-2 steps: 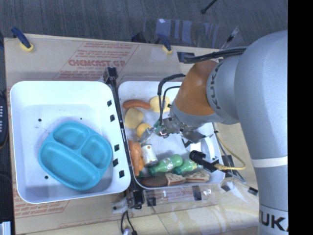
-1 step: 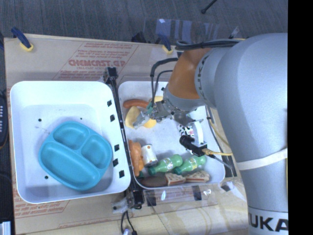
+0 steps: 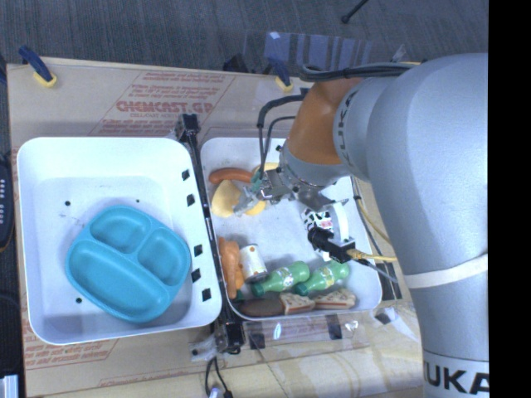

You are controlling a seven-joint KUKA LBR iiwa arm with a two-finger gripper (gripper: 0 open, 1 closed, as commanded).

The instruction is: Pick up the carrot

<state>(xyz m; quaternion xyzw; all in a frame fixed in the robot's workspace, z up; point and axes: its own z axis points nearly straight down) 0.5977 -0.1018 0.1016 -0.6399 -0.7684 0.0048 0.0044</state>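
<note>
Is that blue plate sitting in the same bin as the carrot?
No, the blue plate lies in the left bin; the carrot is in the right bin.

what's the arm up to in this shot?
The KUKA arm reaches into the right bin, its claw down over a yellow item near the bin's far left corner. The carrot lies untouched by the left wall, beside two green bottles. The left bin holds a blue divided plate.

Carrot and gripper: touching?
Apart. Camera view shows the gripper over the yellow piece, with bare bin floor separating it from the carrot.
</note>
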